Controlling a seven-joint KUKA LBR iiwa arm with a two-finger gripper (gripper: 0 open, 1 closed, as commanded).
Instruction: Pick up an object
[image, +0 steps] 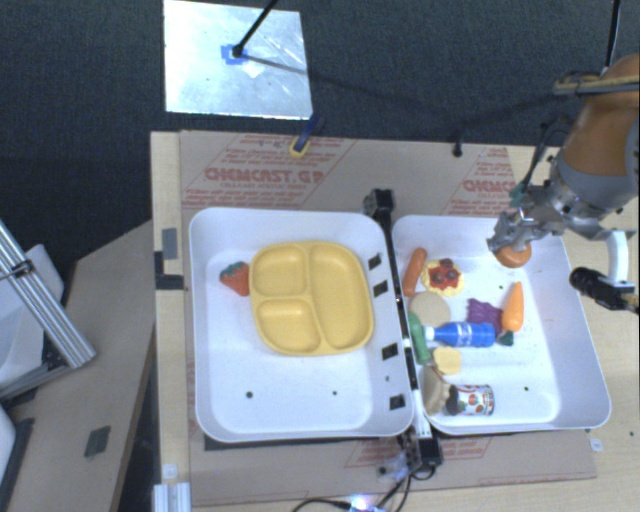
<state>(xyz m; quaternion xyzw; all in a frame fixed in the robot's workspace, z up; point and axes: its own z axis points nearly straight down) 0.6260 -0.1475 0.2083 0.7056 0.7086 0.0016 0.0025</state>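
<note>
Because the task is simply to lift any one thing, the toys sit loose in the right bin (575, 375), where the arm, entering from that side, can reach them. The gripper (511, 240) hangs over this bin's far right corner, and a small orange object (515, 255) shows directly beneath it, touching or nearly touching its tip. Whether that object is pinched or merely lying under the gripper cannot be told from this angle, nor can the spread of the gripper.

Taking the right bin as the landmark, the rest of the pile lies toward its left wall: an orange sausage-like piece (413, 270) against that wall, a yellow and red piece (444, 276) just beside it, a blue bottle (464, 334) lying flat near the middle, a purple piece (484, 312) behind the bottle, a carrot (513, 306) to the bottle's right, and a small can (474, 401) on its side at the near edge.

Left of that bin, the other bin (215, 400) holds a yellow divided plate (308, 297) with a strawberry (235, 278) touching its left rim. Both bins rest on the counter (255, 170). In my judgement the orange object is the likely target, being isolated and easy to close on.
</note>
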